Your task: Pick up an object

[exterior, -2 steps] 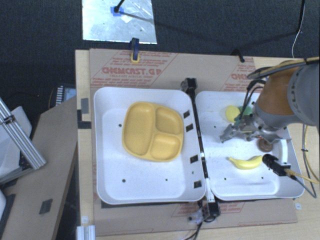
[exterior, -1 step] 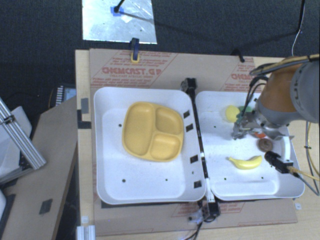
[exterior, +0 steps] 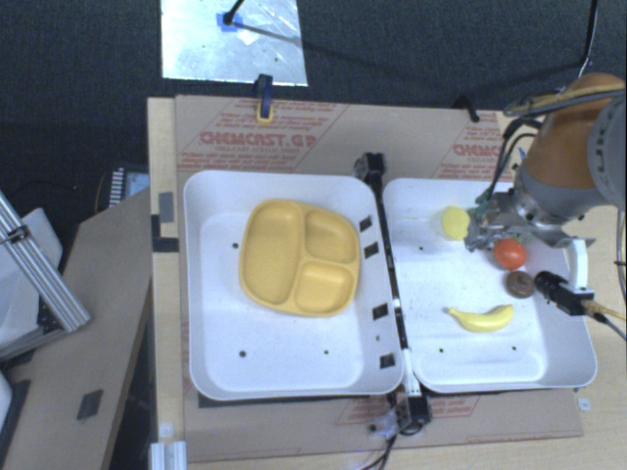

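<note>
A: What is seen, from big to small?

B: Two white bins are seen – the left bin (exterior: 211,360) and the right bin (exterior: 431,355). A yellow tray (exterior: 297,257) is laid in the left one. The gripper (exterior: 487,231) is held low in the right bin, between a yellow ball (exterior: 454,222) and a red tomato (exterior: 509,254).

A: Is anything held?

B: That cannot be told – nothing is seen in the hand. A banana (exterior: 480,316) and a small brown thing (exterior: 519,283) are left nearby.

A: Which step is it?

B: Reaching, it is thought. Next, the hand must be lined up over one thing, closed, then lifted.
</note>
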Controlling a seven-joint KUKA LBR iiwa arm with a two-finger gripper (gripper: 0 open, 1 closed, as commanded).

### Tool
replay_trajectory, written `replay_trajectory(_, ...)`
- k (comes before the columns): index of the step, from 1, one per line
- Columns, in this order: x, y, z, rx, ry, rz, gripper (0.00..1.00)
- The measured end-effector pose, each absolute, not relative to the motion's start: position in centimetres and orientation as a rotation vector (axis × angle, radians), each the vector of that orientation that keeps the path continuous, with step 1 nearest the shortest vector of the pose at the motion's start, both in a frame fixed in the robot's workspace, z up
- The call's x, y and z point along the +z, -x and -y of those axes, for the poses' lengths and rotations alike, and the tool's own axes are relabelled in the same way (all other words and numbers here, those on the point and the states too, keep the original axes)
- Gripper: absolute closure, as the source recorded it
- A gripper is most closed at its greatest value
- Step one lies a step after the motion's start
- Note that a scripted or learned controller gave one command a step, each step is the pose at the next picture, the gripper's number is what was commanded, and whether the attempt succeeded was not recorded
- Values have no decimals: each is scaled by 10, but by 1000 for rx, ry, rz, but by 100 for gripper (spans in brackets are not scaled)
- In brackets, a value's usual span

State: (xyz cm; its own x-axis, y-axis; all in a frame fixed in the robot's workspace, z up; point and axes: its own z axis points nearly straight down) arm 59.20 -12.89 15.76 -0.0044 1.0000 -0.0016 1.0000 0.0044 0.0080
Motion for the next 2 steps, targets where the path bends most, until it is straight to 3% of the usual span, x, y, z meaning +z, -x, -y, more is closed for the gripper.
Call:
replay_trajectory(1, 220, -596, 136, 7, -2211, -2221, 100)
replay_trajectory(2, 227, -597, 136, 3, -2214, -2225, 100)
